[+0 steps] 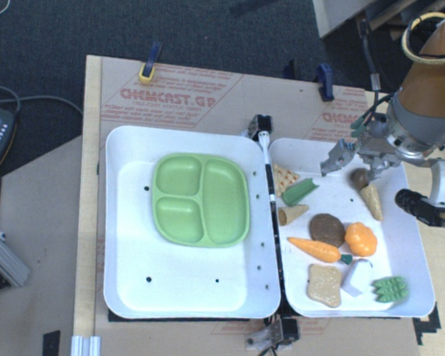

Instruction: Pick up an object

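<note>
1 fixed camera is looking down at a slant from above the bench (87,199), taking in both white bins: the left bin (124,226) and the right bin (417,270) side by side. It is sitting far enough back to show surrounding floor, with the arm (435,84) entering from the right.

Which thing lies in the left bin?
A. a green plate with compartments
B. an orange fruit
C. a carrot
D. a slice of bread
A: the green plate with compartments lies in the left bin, while the carrot, the slice of bread and the orange fruit are all in the right bin.
</note>
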`<act>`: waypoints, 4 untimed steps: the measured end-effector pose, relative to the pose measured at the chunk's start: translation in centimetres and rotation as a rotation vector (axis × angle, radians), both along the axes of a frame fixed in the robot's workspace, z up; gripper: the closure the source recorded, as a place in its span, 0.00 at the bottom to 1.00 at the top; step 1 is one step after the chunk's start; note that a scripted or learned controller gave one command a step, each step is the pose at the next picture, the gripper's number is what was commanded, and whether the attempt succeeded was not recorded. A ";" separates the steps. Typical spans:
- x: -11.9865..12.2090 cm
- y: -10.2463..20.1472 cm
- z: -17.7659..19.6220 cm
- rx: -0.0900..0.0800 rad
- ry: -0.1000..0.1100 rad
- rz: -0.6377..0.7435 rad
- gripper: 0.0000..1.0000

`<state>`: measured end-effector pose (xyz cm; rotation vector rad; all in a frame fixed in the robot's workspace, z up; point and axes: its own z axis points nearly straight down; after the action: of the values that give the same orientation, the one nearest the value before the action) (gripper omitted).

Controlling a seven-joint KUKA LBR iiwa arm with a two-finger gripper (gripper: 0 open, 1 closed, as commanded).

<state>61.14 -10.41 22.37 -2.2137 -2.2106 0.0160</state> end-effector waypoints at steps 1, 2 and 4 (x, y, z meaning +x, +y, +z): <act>0.2 0.0 0.7 -0.001 -0.012 0.002 0.00; 0.6 0.6 -5.8 0.000 -0.005 0.003 0.00; 0.4 0.7 -13.9 0.001 -0.013 0.002 0.00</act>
<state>61.52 -9.70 8.51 -2.2183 -2.2187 0.0007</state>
